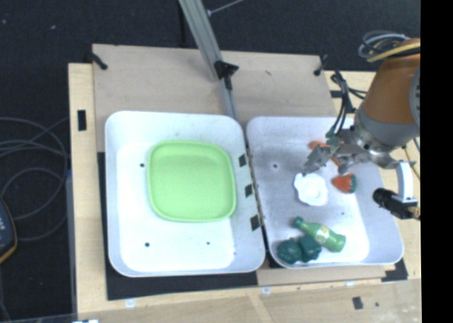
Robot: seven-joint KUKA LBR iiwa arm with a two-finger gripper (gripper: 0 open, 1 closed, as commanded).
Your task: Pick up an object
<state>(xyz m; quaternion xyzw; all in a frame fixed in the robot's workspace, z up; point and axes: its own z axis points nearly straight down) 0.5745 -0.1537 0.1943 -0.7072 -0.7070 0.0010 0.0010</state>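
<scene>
My gripper (327,164) hangs over the middle of the right bin (283,137), open, its fingers spread with nothing between them. Just below it lies a white rounded object (310,189). A small red object (344,183) sits right of the white one, under the gripper's right finger. A small orange piece (316,146) shows at the gripper's upper left. Near the bin's front edge a green bottle (322,235) lies on its side, and a dark green lump (297,249) touches it on the left.
The left bin (127,137) bears a light green square plate (191,180). A slanted metal pole (202,24) rises from the divide between the bins at the back. The arm's orange band (393,84) is at the right edge.
</scene>
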